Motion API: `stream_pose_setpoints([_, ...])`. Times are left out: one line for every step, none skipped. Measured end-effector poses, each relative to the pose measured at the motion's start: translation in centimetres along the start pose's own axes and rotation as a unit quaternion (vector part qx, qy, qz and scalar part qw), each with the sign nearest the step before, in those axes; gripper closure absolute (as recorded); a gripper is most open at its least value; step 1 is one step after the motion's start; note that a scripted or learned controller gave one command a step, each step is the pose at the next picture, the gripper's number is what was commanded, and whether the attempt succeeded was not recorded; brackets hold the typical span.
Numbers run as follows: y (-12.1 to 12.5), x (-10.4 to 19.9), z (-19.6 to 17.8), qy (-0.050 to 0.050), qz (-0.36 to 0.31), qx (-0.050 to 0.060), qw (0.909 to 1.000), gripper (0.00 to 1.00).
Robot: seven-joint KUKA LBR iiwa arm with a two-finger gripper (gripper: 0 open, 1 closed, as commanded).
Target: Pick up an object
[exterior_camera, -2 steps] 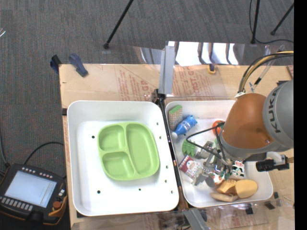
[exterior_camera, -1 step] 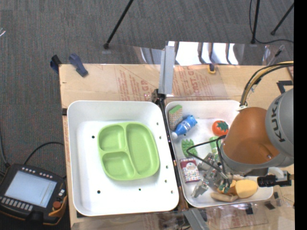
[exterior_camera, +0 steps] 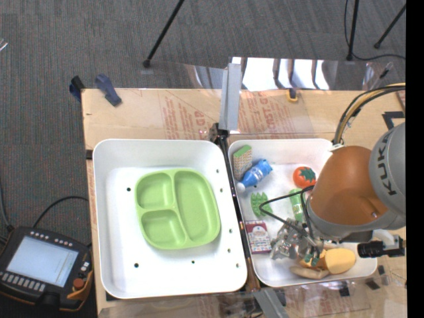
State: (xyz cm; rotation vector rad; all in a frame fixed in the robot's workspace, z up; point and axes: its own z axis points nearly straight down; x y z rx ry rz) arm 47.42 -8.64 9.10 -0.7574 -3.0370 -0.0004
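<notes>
My gripper is low in the front part of the right bin, under the orange wrist band. It hangs just right of a small red box and left of a yellow lemon-shaped toy. A tan item lies just below it. Farther back lie a blue bottle, a red tomato toy, a green comb-like piece and a striped green-and-tan block. A green item is partly hidden by the wrist. I see nothing clearly held.
The left bin holds a green divided plate. A metal post rises at the back between the bins. A teach pendant lies on the floor at the lower left. Tripod legs cross the carpet behind the bench.
</notes>
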Motion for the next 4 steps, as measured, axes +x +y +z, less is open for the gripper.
stream_pose_setpoints([5.0, -9.5, 0.5, -0.004, 0.129, -0.001, 0.9916, 1.00])
stream_pose_setpoints([5.5, -10.0, 0.5, -0.003, 0.247, -0.001, 0.9690, 1.00])
stream_pose_setpoints([3.2, -17.6, -3.7, -0.005, 0.411, -0.003, 0.9118, 1.00])
stream_pose_setpoints([-1.3, -8.0, 0.6, 0.000, 0.516, -0.001, 0.8564, 1.00])
